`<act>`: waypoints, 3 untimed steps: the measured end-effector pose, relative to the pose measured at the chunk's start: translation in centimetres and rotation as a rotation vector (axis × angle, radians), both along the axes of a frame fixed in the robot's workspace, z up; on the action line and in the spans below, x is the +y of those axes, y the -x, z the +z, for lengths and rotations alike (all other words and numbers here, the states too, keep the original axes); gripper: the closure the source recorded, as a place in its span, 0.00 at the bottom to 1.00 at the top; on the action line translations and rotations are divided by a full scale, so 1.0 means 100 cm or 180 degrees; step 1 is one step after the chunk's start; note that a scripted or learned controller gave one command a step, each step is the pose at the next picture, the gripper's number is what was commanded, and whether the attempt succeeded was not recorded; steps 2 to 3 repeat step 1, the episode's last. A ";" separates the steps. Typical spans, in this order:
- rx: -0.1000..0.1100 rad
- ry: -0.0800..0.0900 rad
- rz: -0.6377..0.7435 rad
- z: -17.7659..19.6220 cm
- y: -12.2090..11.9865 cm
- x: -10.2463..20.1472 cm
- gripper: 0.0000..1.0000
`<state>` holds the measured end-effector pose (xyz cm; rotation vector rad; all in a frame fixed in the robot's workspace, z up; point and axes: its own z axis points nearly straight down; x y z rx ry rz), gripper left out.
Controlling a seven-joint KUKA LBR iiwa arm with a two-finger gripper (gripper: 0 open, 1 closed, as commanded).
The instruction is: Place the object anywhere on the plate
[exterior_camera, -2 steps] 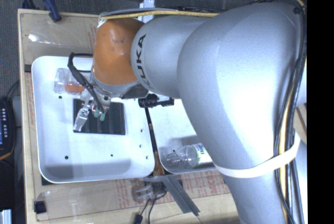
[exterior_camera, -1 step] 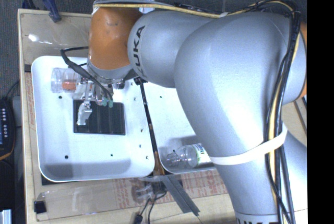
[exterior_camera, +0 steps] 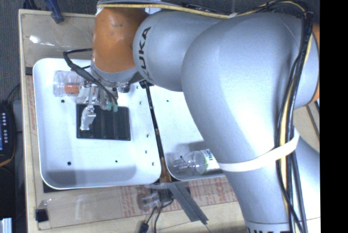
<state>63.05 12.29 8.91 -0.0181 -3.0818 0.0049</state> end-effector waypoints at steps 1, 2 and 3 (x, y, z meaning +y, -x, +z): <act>0.0000 0.0000 0.0000 0.000 0.000 0.000 0.00; 0.0000 0.0000 0.0000 0.000 0.000 0.000 0.00; 0.0000 0.0000 0.0000 0.000 0.000 0.000 0.00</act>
